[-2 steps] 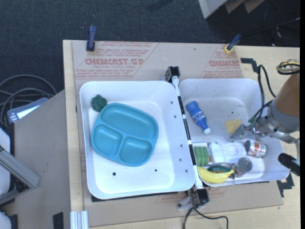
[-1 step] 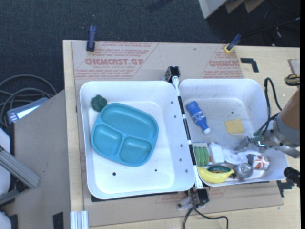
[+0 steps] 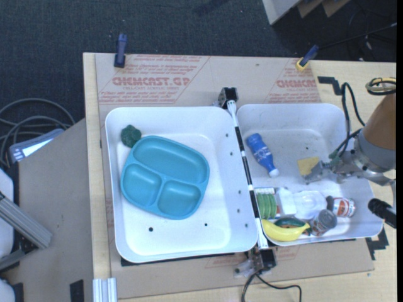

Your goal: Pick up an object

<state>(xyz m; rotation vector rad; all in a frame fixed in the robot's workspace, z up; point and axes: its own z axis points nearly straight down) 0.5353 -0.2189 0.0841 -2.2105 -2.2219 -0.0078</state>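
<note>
Two bins; right bin (image 3: 327, 115) holds blue bottle (image 3: 261, 153), yellow piece (image 3: 308, 165), banana (image 3: 284, 229). My hand (image 3: 315, 172), right of frame, hovers beside the yellow piece; grip state: cannot tell. Nothing lifted yet; whole pick remains.

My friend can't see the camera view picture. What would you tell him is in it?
A robot arm's claw reaches into the right white bin, near a yellow piece, a blue bottle and a banana. The left white bin holds a blue divided plate.

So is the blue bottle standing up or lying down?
Lying down: the blue bottle lies flat on the right bin's floor, its white cap toward the banana.
</note>
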